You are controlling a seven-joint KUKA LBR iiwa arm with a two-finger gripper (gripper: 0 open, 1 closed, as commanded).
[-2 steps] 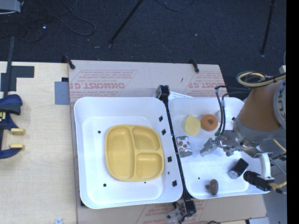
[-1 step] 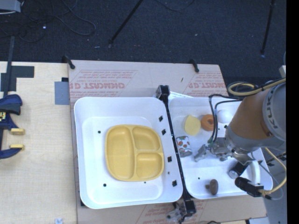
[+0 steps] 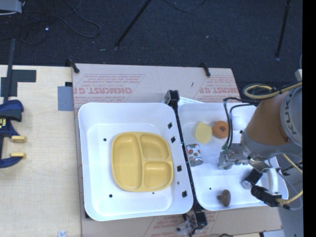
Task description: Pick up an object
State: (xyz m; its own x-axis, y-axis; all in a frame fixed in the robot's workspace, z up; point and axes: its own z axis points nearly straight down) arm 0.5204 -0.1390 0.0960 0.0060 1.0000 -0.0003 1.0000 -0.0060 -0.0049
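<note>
- Well, on the far left a blue clamp (image 3: pixel 10 132) was seen on the wooden bench (image 3: pixel 39 191), well apart from any action.
- Next, the left bin (image 3: pixel 94 117) was found holding a yellow divided tray (image 3: pixel 142 161), lying flat near its middle.
- Across the divider, in the right bin (image 3: pixel 210 201), a small printed can (image 3: pixel 194 154) was noted tipped on its side, just beside the bin's left wall.
- Up from it, a pale yellow block (image 3: pixel 203 132) and an orange ring-shaped piece (image 3: pixel 220 129) were seen side by side, close to touching.
- Low in that bin, a small brown lump (image 3: pixel 224 197) was spotted on its own.
- The gripper (image 3: pixel 228 159) was seen low over the bin floor, right of the can; whether the jaws were open or shut could not be told, and nothing was seen held.
- Judged from this, the can lay nearest, to the gripper's left, its long axis running roughly up and down the view; the bin wall behind it might hamper a grasp.
</note>
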